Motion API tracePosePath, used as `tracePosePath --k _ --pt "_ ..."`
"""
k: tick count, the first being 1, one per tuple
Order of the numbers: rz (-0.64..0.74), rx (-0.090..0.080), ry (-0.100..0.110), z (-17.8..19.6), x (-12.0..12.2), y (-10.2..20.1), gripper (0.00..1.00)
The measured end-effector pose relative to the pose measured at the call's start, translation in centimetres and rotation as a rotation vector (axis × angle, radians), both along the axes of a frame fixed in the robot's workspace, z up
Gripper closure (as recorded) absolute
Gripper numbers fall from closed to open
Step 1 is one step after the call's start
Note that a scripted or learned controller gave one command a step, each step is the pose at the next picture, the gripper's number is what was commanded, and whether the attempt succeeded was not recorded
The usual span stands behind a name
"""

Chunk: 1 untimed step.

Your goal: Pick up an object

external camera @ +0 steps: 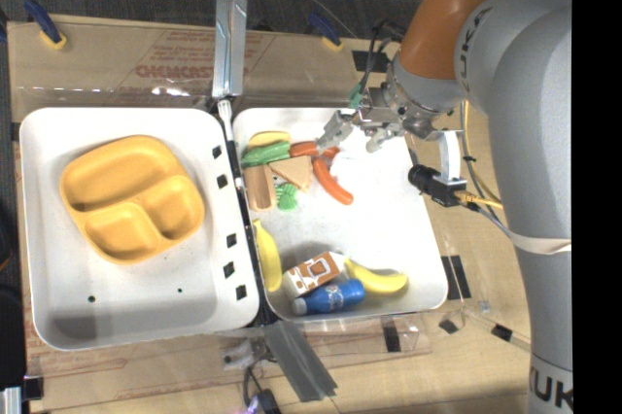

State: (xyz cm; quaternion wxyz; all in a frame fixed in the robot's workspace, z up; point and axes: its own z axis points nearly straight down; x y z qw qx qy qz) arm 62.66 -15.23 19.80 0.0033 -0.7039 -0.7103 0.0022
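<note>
My gripper (356, 132) hangs over the back of the right bin (418, 208), its two fingers spread apart with nothing between them. One fingertip (335, 127) is just above and to the right of an orange-red sausage (332, 182), which lies at a slant on the bin floor. A second small red piece (303, 150) lies just left of that fingertip. Next to it are a green and yellow toy burger (264, 150), a wooden block (258, 188), a brown wedge (292, 174) and a green bit (287, 198).
At the right bin's front lie a banana (267, 257), a small carton (316, 272), a blue bottle (330, 297) and a yellow curved piece (381, 280). The left bin (49, 305) holds a yellow divided tray (131, 198). The arm fills the right side.
</note>
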Motion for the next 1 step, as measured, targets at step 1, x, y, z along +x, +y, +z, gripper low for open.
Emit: tracePosePath --k 1 --pt "0.08 -0.001 -0.01 -9.05 1.88 -0.61 0.0"
